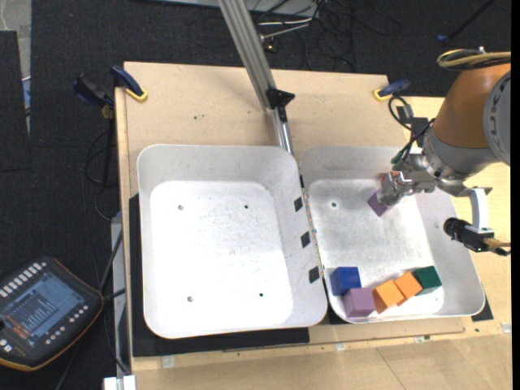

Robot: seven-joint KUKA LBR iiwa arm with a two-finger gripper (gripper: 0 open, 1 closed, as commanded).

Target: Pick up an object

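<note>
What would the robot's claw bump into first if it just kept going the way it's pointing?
Probably the purple block right at the gripper tip, over the right bin's floor. Whether they already touch is unclear, since depth is hard to judge from above.

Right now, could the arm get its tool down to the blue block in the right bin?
Probably yes. The blue block lies uncovered at the end of a row; only the purple block touches it, and the tool hangs over the same bin.
</note>
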